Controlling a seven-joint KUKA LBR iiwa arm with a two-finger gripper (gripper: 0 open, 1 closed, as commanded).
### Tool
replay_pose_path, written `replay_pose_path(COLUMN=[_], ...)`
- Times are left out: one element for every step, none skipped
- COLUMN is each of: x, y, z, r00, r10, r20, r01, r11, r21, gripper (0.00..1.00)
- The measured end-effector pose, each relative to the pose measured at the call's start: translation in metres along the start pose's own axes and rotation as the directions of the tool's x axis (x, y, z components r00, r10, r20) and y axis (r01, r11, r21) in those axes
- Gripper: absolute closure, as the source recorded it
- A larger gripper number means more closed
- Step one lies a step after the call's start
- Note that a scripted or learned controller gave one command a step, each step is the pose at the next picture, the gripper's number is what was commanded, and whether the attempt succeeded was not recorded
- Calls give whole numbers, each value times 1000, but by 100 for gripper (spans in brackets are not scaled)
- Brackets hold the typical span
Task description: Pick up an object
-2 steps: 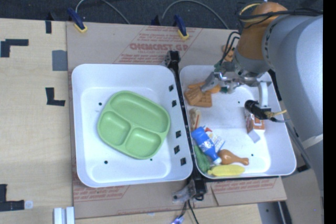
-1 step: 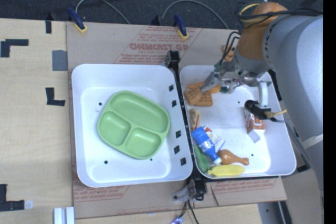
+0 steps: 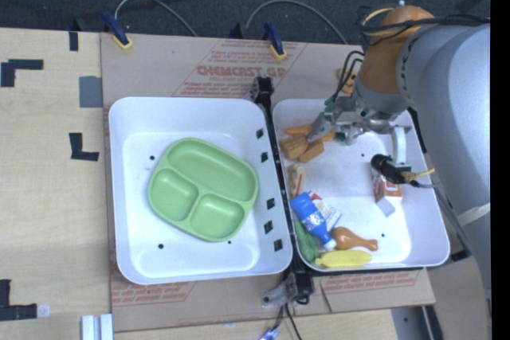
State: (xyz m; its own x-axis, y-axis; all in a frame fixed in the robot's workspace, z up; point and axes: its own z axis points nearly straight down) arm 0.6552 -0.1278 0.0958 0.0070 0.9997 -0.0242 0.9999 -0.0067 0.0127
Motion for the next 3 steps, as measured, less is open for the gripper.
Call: replay_pose_path(x=[2, 8, 13], y=[1, -1, -4], z=[2, 5, -2], r00=[1000, 1000, 1000], r10=[0, 3, -1], r20=[0, 8, -2], r01=[0, -3, 1], r11=[1000, 1000, 1000], r21=[3, -2, 14], gripper=[0, 0, 100])
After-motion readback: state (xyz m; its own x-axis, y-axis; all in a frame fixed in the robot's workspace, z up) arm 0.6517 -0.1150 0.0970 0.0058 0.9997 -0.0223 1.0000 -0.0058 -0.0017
